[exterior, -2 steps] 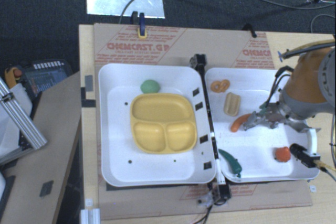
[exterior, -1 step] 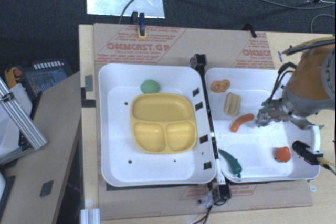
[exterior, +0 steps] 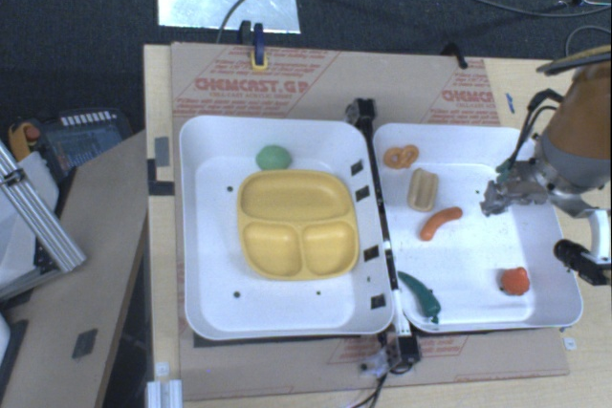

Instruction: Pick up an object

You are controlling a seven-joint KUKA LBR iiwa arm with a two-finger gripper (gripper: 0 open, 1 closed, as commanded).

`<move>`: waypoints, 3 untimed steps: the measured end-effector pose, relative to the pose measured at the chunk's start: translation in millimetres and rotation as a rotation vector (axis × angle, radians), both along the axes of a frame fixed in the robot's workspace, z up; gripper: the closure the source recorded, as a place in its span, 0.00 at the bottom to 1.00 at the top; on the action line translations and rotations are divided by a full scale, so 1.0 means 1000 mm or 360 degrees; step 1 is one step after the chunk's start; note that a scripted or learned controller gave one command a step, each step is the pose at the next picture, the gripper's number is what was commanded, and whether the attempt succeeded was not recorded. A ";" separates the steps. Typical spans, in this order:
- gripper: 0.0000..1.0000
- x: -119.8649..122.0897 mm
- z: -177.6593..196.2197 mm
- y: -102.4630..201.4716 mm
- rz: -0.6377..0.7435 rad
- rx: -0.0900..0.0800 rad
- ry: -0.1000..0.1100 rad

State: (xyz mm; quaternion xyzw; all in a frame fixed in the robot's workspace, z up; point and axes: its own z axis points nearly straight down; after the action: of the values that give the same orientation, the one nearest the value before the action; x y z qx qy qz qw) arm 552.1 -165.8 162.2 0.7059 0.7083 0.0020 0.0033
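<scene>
While the grey arm with its orange band (exterior: 583, 124) is leaning in from the right, two shallow white bins are lying side by side. In the left bin (exterior: 206, 205) a yellow three-compartment plastic tray (exterior: 295, 223) is sitting beside a small green ball (exterior: 273, 157). Over the right bin (exterior: 545, 253), the gripper (exterior: 499, 193) is hovering just right of the orange sausage-shaped toy (exterior: 440, 223), the likeliest target. Best approach: straddling it across its narrow width. How wide the gripper is set, I cannot tell; it is reading as a dark blur.
</scene>
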 end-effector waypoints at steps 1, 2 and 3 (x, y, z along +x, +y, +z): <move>1.00 0.010 0.059 -0.006 0.0001 -0.0001 -0.0002; 1.00 0.011 0.070 -0.006 0.0001 0.0001 0.0006; 1.00 0.016 0.080 0.047 0.0010 0.0005 0.0007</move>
State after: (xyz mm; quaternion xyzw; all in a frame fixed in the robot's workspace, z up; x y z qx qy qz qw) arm 568.1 -119.2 242.4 0.7036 0.7106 0.0017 0.0007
